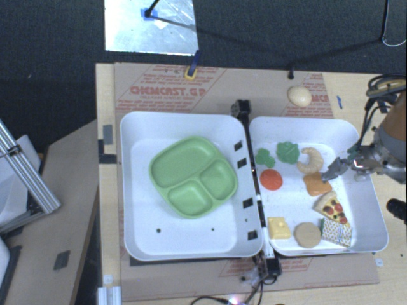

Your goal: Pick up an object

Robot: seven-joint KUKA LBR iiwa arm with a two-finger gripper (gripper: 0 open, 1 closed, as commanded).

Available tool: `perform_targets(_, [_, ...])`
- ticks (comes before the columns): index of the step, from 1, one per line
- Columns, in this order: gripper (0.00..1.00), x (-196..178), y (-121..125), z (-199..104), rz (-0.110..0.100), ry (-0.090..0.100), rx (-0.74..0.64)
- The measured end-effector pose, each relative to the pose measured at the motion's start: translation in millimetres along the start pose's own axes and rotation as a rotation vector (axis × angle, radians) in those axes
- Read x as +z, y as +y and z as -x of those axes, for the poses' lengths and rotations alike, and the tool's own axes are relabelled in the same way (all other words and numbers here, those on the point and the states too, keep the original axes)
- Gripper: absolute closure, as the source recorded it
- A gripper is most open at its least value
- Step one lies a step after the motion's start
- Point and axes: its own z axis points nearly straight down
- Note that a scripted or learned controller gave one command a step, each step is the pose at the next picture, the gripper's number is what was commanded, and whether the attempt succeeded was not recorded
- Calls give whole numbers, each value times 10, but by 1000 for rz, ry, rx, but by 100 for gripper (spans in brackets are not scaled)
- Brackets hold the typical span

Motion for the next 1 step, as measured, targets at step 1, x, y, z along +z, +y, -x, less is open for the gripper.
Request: perform_targets(1, [0, 615, 38, 21, -2, 1, 0])
